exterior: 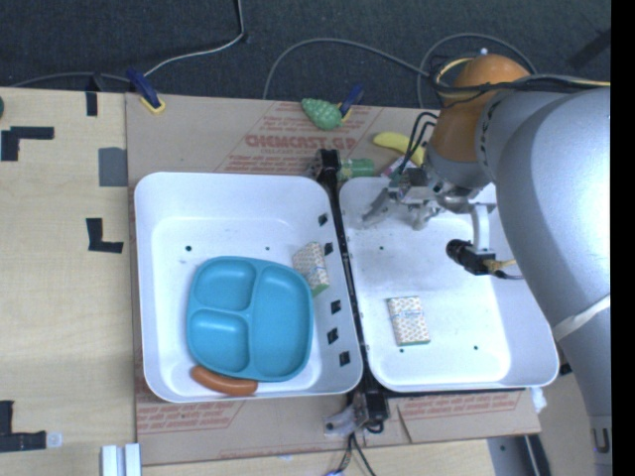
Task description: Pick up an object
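- Cardboard (198, 147) under 2 white bins reads "CHEMCAST GP", guessing it's just bench protection.
- gripper (397, 204) hangs low over the right bin (516, 365)'s far end, fingers spread apart, nothing between them.
- Likeliest pick: patterned block (408, 320), lying loose nearer the front.
- left bin (159, 266) has a blue divided plate (250, 317), an orange sausage (224, 381) and another patterned block (312, 262).

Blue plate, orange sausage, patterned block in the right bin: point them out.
Blue plate (250, 317), camera view, centre divider.
Orange sausage (224, 382), camera view, middle of its length.
Patterned block (408, 320), camera view, top face.
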You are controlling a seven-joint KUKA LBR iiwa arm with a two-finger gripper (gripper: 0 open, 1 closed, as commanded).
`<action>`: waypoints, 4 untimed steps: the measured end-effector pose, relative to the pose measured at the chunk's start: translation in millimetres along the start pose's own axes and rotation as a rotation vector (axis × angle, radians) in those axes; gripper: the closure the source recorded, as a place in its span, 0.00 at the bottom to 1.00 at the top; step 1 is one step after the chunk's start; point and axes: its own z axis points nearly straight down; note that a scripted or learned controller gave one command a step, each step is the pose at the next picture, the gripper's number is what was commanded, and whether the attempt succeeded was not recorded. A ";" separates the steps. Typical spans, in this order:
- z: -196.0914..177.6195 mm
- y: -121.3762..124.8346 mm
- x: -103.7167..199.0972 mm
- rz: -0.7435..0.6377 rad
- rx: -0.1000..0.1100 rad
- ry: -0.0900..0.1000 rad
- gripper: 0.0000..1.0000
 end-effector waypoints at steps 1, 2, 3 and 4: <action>0.4 -0.5 17.3 0.002 0.002 0.000 0.00; -52.9 -23.1 -1.4 0.002 0.003 0.001 0.00; -10.4 -107.2 12.5 0.003 0.008 0.003 0.00; -1.3 -178.0 5.0 0.003 0.000 0.001 0.00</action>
